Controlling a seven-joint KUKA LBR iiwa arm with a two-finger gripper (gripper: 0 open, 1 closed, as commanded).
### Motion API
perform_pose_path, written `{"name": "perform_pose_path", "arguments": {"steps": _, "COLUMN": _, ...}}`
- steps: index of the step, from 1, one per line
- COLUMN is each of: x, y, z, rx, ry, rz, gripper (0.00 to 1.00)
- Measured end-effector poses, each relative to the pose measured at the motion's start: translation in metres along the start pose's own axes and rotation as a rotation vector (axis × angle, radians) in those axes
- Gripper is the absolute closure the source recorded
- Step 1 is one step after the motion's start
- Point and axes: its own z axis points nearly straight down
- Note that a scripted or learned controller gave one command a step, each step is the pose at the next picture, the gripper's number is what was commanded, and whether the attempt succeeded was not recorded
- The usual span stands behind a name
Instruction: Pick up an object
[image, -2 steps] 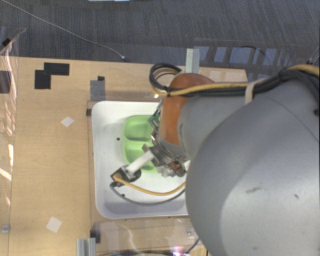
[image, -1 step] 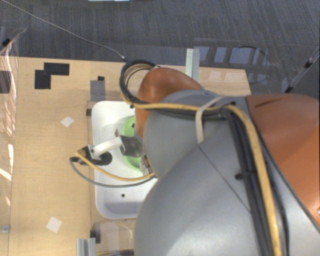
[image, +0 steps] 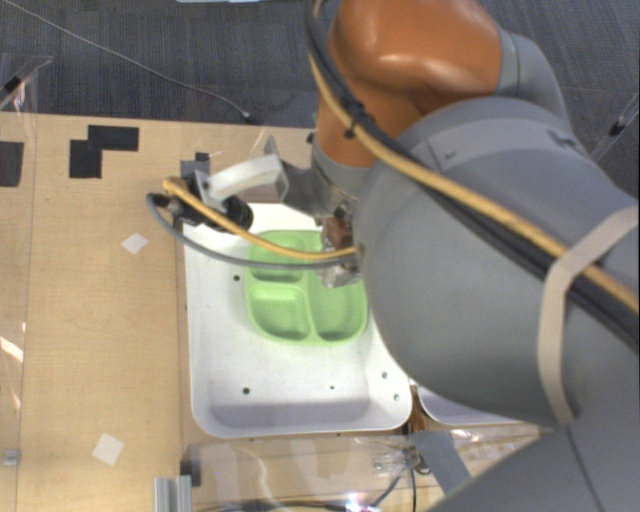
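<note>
- A green divided tray (image: 300, 305) lies in the left white bin (image: 225, 390), toward its far end.
- The arm (image: 480, 230) looms over that tray's right side.
- Whether the gripper's jaws are wide or narrow cannot be told.

The large grey robot arm (image: 500, 260) reaches in from the right and bulks across the upper and right part of the view. Its glossy orange band (image: 415, 50) sits at the top, above the wrist. Yellow and grey cables (image: 240, 225) loop leftward from the wrist.
</note>
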Motion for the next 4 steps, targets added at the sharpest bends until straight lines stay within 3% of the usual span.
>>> {"name": "perform_pose_path", "arguments": {"steps": 1, "x": 0.000, "y": 0.008, "z": 0.105, "rx": -0.006, "ry": -0.008, "rz": 0.016, "gripper": 1.00}}
{"name": "perform_pose_path", "arguments": {"steps": 2, "x": -0.007, "y": 0.023, "z": 0.146, "rx": -0.005, "ry": -0.011, "rz": -0.291, "gripper": 1.00}}
{"name": "perform_pose_path", "arguments": {"steps": 3, "x": 0.004, "y": 0.002, "z": 0.189, "rx": -0.005, "ry": -0.010, "rz": 0.000, "gripper": 1.00}}
{"name": "perform_pose_path", "arguments": {"steps": 4, "x": 0.016, "y": 0.004, "z": 0.141, "rx": -0.004, "ry": -0.008, "rz": -0.308, "gripper": 1.00}}
